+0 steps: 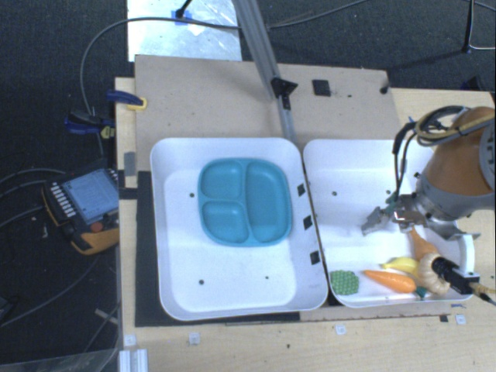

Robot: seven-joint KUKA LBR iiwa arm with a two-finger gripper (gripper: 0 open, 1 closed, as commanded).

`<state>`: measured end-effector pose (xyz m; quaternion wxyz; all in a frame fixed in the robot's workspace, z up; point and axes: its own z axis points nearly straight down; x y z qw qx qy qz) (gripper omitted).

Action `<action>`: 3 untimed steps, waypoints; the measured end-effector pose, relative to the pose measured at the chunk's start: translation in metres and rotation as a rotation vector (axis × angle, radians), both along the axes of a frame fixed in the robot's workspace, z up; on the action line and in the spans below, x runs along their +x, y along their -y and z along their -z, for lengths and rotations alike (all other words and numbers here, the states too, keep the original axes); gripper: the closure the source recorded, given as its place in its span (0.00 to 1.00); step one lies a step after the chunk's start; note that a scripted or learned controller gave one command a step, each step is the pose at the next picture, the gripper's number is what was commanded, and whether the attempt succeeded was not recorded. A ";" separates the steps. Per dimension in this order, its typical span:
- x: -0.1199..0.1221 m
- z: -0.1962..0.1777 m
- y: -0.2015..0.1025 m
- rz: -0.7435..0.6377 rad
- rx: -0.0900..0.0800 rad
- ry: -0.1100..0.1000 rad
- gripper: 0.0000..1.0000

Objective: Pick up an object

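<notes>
The right bin (341, 169) holds several small things along its near edge: a green knobbly piece (345, 282), an orange carrot (390, 280), a yellow banana (401, 264) and a tan lump (428, 268). An orange cone-shaped piece (421, 242) lies just behind them. My gripper (390, 218) hangs over the middle right of this bin, behind and slightly left of the cone piece. Its fingers look open, with nothing between them. The left bin (174, 208) carries a blue divided plate (245, 201).
The bench's brown board (209, 91) stretches behind both bins. A grey pole (260, 37) slants down to the bins' back edge. Blue and yellow clamps (116, 111) and a handheld pendant (85, 208) lie off the bench at the left.
</notes>
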<state>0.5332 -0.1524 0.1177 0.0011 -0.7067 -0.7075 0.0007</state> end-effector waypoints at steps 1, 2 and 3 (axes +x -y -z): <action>0.001 -0.013 0.000 -0.001 -0.001 0.005 1.00; 0.005 -0.056 -0.003 -0.004 -0.001 0.007 1.00; -0.002 -0.107 -0.007 -0.004 -0.002 0.008 1.00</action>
